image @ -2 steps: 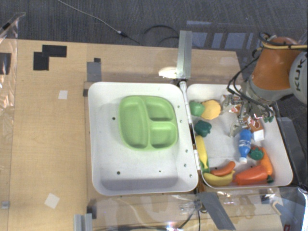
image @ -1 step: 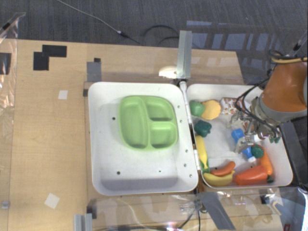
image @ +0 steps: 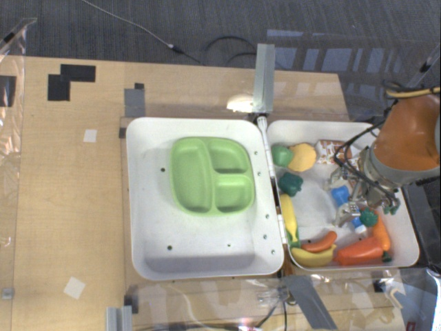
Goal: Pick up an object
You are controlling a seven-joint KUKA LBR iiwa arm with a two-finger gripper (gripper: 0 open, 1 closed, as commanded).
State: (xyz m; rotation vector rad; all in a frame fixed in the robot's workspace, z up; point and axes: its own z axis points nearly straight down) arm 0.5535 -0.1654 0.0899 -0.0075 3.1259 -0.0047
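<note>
The claw [image: 355,209] is hanging low in the right bin [image: 413,243], can't tell its state; blue piece [image: 340,196] is sitting just to its left, touching-close.

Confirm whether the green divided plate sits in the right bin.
No, the green divided plate lies in the left bin, apart from the toy foods.

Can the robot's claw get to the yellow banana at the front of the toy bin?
Probably yes. The gripper is low in the same bin, and the banana lies uncovered on top at the front wall.
</note>
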